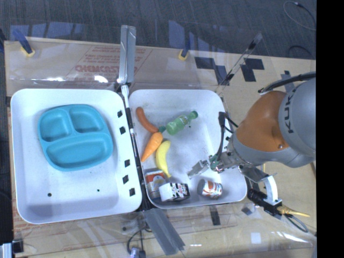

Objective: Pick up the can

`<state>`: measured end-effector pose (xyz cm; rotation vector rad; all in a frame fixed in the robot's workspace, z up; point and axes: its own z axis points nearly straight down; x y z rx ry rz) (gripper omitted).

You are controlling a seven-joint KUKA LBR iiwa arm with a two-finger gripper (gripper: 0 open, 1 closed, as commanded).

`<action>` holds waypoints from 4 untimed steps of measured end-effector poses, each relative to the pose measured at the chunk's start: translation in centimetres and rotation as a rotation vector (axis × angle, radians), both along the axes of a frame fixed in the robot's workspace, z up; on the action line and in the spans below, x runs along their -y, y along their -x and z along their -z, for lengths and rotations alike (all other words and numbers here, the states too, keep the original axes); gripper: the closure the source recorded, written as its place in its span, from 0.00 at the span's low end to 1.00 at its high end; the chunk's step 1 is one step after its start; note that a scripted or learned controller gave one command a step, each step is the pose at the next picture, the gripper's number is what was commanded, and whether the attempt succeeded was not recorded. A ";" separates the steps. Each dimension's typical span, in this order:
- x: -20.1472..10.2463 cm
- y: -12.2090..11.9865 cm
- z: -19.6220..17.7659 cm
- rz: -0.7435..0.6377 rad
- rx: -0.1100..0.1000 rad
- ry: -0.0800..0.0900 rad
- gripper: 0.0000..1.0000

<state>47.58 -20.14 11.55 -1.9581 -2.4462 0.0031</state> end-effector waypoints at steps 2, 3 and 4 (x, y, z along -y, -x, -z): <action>0.8 -0.1 2.6 -0.222 0.003 -0.001 0.00; 0.8 -0.1 2.6 -0.387 0.002 -0.003 0.00; -2.1 -4.0 2.6 -0.344 0.005 0.000 0.00</action>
